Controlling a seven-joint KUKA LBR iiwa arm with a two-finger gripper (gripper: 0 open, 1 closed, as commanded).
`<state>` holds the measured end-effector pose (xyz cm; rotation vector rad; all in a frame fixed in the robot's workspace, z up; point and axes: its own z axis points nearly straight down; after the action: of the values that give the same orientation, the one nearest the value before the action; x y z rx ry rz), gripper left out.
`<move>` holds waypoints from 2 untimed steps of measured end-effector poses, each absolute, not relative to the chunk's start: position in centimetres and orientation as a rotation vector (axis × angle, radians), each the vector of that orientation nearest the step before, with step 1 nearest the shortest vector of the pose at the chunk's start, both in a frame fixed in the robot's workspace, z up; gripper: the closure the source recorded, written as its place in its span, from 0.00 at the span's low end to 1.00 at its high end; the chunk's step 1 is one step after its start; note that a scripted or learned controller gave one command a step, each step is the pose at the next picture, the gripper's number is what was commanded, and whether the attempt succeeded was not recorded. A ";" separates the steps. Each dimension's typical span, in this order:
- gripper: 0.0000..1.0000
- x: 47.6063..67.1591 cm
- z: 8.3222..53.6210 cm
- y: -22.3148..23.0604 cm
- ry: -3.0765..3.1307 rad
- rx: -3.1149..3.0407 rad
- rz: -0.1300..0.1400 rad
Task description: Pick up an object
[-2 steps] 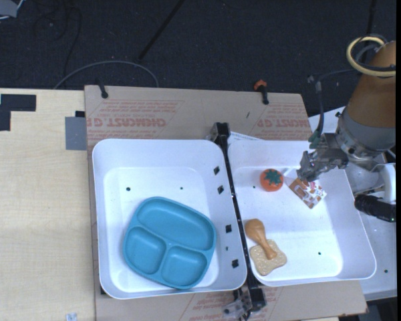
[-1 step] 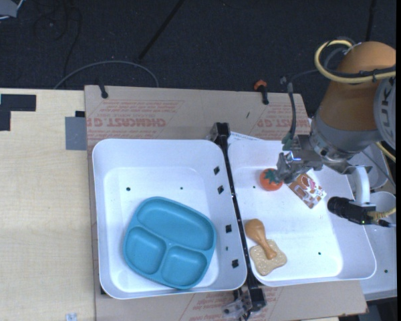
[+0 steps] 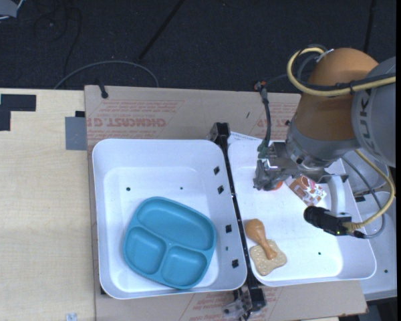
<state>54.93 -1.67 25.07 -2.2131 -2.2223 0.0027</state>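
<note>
Bench (image 3: pixel 33 199): pale wood surface with a brown cardboard sheet under the bins. Arm (image 3: pixel 334 105): grey with an orange band, reaching in from the right and hanging over the upper part of the right bin. Left bin (image 3: pixel 154 156): shallow, white, holding one item. Right bin (image 3: pixel 307 263): shallow, white, just beside the left bin with a dark divider strip between them. Blue tray (image 3: pixel 168 241): three compartments, lying flat in the lower half of the left bin, well apart from the arm. Gripper (image 3: pixel 267 178): dark metal head low over the upper left of the right bin, close to the divider; whether its fingers are apart or together cannot be told, and nothing is seen between them. Tan toy (image 3: pixel 264 245): drumstick-shaped piece lying on a flat, bread-like piece in the lower left of the right bin, near the gripper but apart from it. Red-and-white packet (image 3: pixel 309 190): small, partly under the wrist, just right of the gripper. Handling note: the likeliest candidates are the packet and the tan toy; a good grasp probably means centring over one item, descending straight, and closing across its narrow dimension, keeping clear of the bin wall and divider.
</note>
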 end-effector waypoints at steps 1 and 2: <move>1.00 55.2 24.7 3.6 -2.223 -2.215 0.004; 1.00 54.9 24.6 9.1 -2.224 -2.215 0.004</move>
<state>54.94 9.12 24.55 -2.2146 -2.2243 0.0038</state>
